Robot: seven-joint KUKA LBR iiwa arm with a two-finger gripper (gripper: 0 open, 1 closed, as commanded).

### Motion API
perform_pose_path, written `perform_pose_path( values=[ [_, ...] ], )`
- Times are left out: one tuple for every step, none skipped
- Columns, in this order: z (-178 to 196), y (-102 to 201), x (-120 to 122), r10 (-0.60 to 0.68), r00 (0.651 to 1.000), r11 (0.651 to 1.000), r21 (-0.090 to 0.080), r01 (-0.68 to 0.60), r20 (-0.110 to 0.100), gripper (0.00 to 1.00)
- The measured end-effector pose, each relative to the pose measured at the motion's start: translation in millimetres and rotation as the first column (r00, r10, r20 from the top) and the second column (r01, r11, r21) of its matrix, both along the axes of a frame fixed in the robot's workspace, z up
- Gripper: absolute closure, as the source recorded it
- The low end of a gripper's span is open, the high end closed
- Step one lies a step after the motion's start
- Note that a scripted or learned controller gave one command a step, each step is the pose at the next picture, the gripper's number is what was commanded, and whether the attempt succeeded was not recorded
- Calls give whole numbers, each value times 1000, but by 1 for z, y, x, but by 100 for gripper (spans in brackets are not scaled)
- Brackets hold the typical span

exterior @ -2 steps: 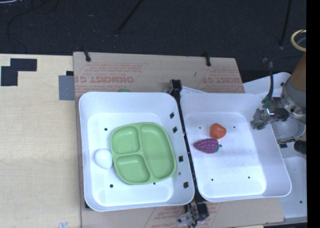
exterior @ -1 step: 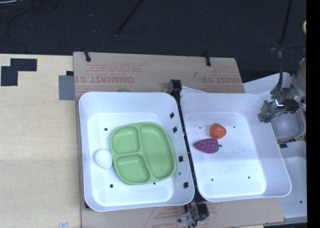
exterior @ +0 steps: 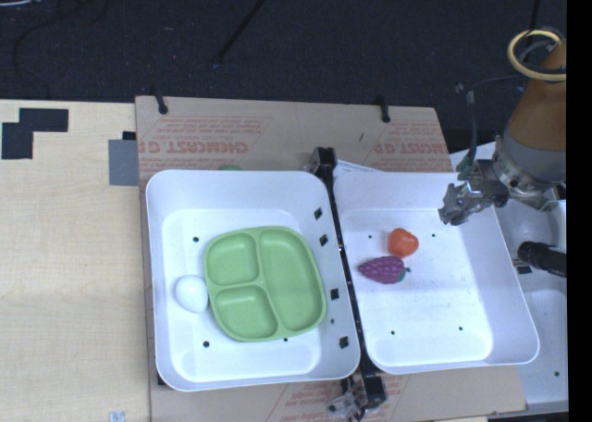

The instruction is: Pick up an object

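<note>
Green tray (exterior: 265,282) near bin wall (exterior: 335,254)

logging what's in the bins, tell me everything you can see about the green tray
The green tray is a pale green, smooth plate that looks like plastic, with rounded corners and three hollows: two side by side at the far end and one wider one at the near end. All three hollows hold nothing. It lies flat on the floor of the left bin, turned a little askew to the bin's walls. A white egg sits right against its left edge, seemingly touching it.
</note>
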State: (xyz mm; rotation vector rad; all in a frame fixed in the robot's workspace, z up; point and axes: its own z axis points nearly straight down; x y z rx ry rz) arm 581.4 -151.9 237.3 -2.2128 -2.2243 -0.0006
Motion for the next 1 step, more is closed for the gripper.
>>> perform_pose_path(
  values=[
    [-10, 59, 5, 0, 1000, 1000, 0, 0, -1, 100]
  ],
)
